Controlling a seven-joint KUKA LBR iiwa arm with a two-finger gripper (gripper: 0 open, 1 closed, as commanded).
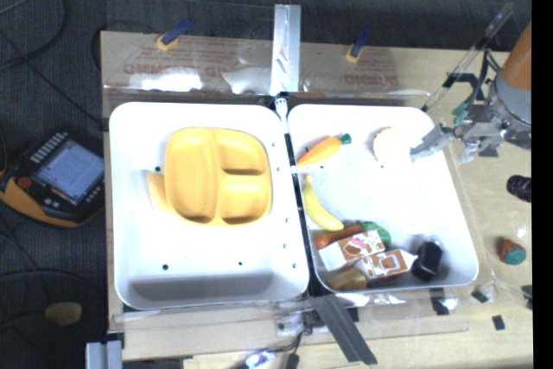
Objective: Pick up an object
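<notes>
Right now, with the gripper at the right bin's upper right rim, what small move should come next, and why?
Probably shift the gripper a little left and lower it toward the pale round object. It lies apart from the clutter, closest to the gripper, while the orange toy carrot and yellow banana lie farther across the white right bin.

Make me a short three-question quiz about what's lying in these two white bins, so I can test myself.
1. True or false: the yellow divided tray lies in the right bin.
2. Which sits nearest the gripper? A) banana B) pale round object C) black object
3. Fill in: the toy carrot lies next to the ___ between the bins.

Key
1. False; it lies in the left bin.
2. B
3. divider
</notes>
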